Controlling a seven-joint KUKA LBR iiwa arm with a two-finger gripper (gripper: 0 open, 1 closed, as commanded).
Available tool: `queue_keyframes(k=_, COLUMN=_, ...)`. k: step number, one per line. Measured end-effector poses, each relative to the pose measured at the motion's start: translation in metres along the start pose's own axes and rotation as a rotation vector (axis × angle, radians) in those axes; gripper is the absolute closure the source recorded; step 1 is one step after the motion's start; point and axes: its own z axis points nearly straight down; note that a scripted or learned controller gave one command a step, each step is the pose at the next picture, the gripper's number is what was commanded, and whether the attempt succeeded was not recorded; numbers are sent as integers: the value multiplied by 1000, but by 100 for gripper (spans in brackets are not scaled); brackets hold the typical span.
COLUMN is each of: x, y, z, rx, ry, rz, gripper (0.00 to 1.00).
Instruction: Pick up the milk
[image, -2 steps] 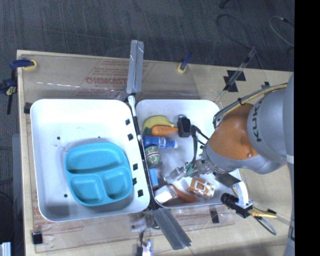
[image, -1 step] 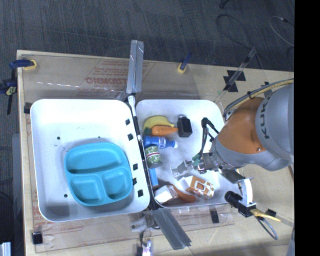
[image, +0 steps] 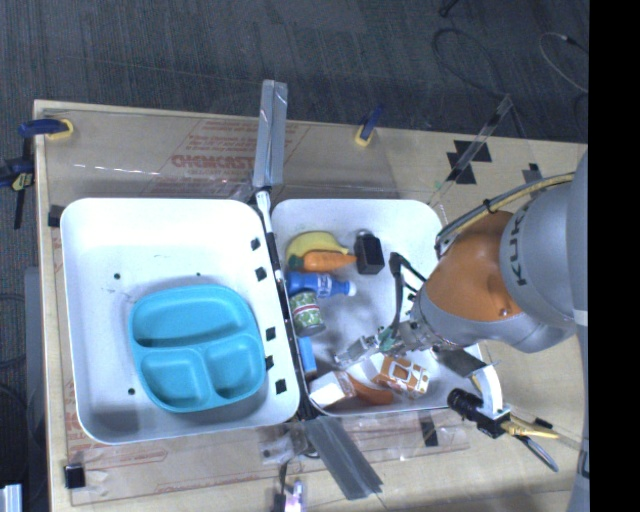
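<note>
The grey arm with its orange band (image: 480, 275) hangs over the right white bin (image: 410, 215), its claw (image: 385, 343) low among the clutter; how wide it stands I cannot tell. The milk, a small white and brown carton (image: 400, 375), lies tipped at the bin's near edge, just beside the claw and toward the viewer, its long axis running roughly left to right. The blue divided tray (image: 195, 345) sits well apart in the left bin.

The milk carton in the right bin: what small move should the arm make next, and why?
Probably a short, straight descent. The gripper hangs low in the right bin, just above the milk carton lying near the front wall, and the carton is not between its fingers yet. The blue bottle lies clear to the left.
</note>
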Motion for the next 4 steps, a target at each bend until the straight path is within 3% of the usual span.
queue_keyframes(k=1, x=0, y=0, z=-9, rx=1, ry=0, rz=-4, gripper=100)
queue_keyframes(k=2, x=-25, y=47, z=-105, rx=-2, ry=-3, rz=-53, gripper=100)
queue_keyframes(k=3, x=-25, y=47, z=-105, rx=-2, ry=-3, rz=-53, gripper=0)
queue_keyframes(k=4, x=1, y=50, z=-155, rx=-3, ry=-3, rz=-81, gripper=0)
